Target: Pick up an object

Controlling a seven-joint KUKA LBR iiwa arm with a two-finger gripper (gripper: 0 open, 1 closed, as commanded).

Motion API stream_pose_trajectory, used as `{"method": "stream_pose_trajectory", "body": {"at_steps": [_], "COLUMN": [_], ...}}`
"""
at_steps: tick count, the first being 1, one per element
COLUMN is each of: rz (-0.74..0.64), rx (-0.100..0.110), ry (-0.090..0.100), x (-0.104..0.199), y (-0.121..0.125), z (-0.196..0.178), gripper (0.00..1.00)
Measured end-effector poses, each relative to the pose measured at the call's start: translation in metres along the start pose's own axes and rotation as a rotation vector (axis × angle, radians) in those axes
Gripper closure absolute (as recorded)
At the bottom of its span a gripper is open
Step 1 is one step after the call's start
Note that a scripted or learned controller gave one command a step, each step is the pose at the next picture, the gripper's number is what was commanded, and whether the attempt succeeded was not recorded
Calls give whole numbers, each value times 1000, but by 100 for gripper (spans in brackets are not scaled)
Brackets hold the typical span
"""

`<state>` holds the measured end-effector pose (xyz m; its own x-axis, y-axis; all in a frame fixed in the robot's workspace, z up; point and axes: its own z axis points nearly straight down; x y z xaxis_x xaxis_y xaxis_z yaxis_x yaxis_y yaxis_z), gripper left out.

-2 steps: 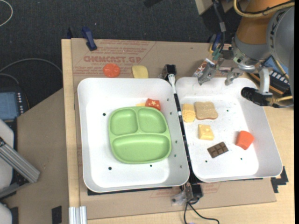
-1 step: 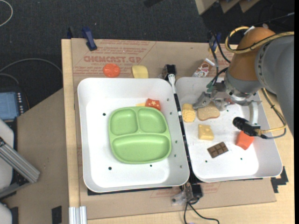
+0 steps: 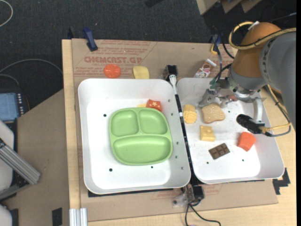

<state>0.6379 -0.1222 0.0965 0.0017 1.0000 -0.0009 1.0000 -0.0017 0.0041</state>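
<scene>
From my console the arm [image 3: 263, 51] fills the upper right, bent down over the right bin [image 3: 268, 166]; the left bin [image 3: 89, 126] carries a green divided plate [image 3: 139, 135] with a small red piece [image 3: 154, 104] at its top edge. The gripper [image 3: 217, 97] sits low at the right bin's upper part, just beside a tan bread-shaped slice [image 3: 212, 113]; whether the claw is wide or narrow I cannot tell. Nearby lie an orange block [image 3: 246, 141], a brown chocolate-like bar [image 3: 218, 150], a yellow wedge [image 3: 207, 133] and a yellow ridged piece [image 3: 189, 114]. I judge nothing lifted yet; the grasp and the raise remain.
</scene>
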Motion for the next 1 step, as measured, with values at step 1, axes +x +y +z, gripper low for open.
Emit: {"method": "stream_pose_trajectory", "body": {"at_steps": [1], "rz": [-7], "rx": [-3], "ry": [3], "x": [47], "y": [-48], "z": [-95], "gripper": [100]}}
